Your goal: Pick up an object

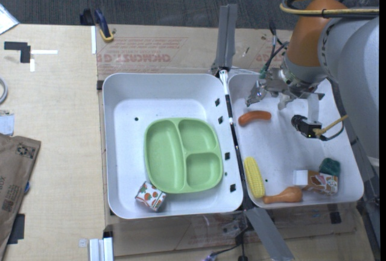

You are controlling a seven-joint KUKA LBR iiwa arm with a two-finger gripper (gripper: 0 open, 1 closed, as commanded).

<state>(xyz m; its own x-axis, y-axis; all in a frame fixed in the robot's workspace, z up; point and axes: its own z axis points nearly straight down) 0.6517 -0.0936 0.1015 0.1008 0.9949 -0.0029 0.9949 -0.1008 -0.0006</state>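
My gripper (pixel 259 96) hangs over the far left part of the right bin (pixel 338 151), just above and behind an orange sausage (pixel 254 117). Nothing shows in its grasp. Along that bin's near edge lie a yellow corn cob (pixel 254 176), an orange gourd (pixel 283 196), a small printed box (pixel 322 182) and a teal item (pixel 330 166). The grey arm with its orange band (pixel 310 28) comes in from the upper right.
The left bin (pixel 120 133) holds a green divided plate (pixel 183 154) and a small printed carton (pixel 150 196) at its near left corner. A black fitting with a yellow cable (pixel 307 125) hangs below the wrist. A metal divider (pixel 227 37) stands between the bins at the back.
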